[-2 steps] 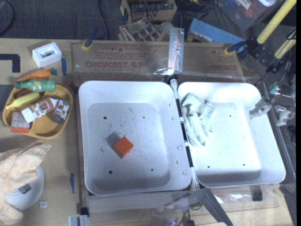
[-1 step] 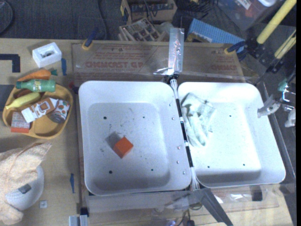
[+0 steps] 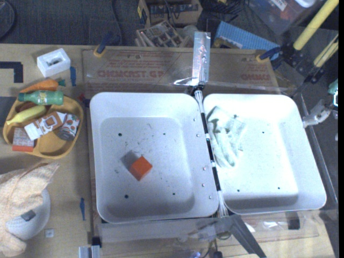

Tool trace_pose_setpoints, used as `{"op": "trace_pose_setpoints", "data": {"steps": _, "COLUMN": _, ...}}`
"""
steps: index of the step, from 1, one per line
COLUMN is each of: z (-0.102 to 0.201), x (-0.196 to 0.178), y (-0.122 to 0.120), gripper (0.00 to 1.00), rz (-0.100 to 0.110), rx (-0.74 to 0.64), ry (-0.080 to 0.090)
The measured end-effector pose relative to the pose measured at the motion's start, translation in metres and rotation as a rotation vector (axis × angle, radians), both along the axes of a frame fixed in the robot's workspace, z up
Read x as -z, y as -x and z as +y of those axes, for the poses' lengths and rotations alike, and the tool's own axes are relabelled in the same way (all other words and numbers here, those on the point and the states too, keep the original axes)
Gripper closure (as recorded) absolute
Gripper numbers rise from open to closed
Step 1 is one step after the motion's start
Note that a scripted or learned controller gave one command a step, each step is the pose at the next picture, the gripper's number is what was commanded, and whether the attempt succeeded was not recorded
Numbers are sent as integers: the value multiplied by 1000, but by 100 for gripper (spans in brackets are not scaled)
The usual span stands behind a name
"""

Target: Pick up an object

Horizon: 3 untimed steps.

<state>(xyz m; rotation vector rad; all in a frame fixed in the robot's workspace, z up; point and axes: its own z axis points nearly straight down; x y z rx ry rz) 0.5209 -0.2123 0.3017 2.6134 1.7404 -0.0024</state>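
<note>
Two white bins (image 3: 107, 112), one orange block (image 3: 142, 167), one pale crumpled cloth (image 3: 226, 136), one yellow bowl (image 3: 54, 150) of groceries.

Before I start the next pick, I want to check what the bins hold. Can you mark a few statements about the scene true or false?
1. An orange block lies in the left bin. True.
2. The orange block sits in the right bin. False: it is in the left bin, near its middle.
3. A crumpled pale cloth lies in the right bin, close to the divide between the bins. True.
4. The yellow bowl stands inside the left bin. False: it rests on the bench to the left of both bins.
5. A green bottle lies in the yellow bowl. True.
</note>
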Motion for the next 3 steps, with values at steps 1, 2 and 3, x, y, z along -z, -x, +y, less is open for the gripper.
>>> {"op": "trace_pose_setpoints", "data": {"steps": 1, "z": 117, "x": 75, "y": 22, "gripper": 0, "rz": 5, "rx": 135, "ry": -3}}
{"op": "trace_pose_setpoints", "data": {"steps": 2, "z": 115, "x": 67, "y": 22, "gripper": 100, "rz": 6, "rx": 140, "ry": -1}}
{"op": "trace_pose_setpoints", "data": {"steps": 3, "z": 115, "x": 67, "y": 22, "gripper": 0, "rz": 6, "rx": 140, "ry": -1}}
